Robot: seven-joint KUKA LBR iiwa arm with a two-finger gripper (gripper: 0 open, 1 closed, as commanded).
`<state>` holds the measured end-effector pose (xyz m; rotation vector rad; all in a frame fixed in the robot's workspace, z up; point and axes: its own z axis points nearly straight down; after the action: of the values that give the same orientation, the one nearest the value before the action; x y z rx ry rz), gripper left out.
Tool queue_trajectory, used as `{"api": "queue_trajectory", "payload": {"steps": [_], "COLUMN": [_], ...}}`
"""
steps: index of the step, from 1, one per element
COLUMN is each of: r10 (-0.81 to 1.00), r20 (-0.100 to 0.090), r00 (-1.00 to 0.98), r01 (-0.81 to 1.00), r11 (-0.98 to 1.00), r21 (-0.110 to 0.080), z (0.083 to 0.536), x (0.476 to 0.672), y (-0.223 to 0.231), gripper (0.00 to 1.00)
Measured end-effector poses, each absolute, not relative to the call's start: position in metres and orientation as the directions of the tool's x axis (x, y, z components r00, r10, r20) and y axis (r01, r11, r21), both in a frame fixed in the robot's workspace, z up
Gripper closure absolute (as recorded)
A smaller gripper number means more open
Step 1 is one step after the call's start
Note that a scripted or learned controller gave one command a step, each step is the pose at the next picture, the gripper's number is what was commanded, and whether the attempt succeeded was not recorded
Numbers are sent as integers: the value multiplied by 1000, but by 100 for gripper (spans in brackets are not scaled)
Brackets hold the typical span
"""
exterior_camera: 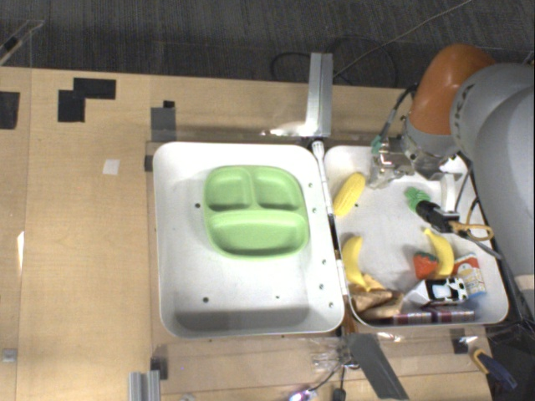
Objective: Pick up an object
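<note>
Jaws (384, 167) hang at the upper left of the right bin (499, 306); whether they are apart or together I cannot tell. Just beside them lies the corn cob (349, 194), yellow, tapered and smooth, tilted against the bin's left wall. I think a descent could strike that wall, or the rounded cob could roll away and slip out.

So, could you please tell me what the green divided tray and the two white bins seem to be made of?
The green three-compartment tray looks like moulded plastic with a matte finish: even colour, soft rounded dividers. The two shallow white bins, left and right, seem to be smooth plastic too, with rounded corners and a faint sheen, though painted metal is possible.
</note>
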<state>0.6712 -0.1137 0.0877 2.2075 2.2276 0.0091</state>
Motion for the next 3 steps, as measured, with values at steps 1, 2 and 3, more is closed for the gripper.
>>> {"api": "queue_trajectory", "payload": {"steps": [1, 2, 3], "r10": [1000, 1000, 946], "r20": [0, 0, -3], "r00": [-9, -14, -325], "r01": [1000, 1000, 946], "r11": [9, 14, 325], "r21": [8, 17, 9], "z": [88, 102, 88], "x": [671, 674, 671], "y": [-114, -112, -105], "gripper": [0, 100, 100]}}
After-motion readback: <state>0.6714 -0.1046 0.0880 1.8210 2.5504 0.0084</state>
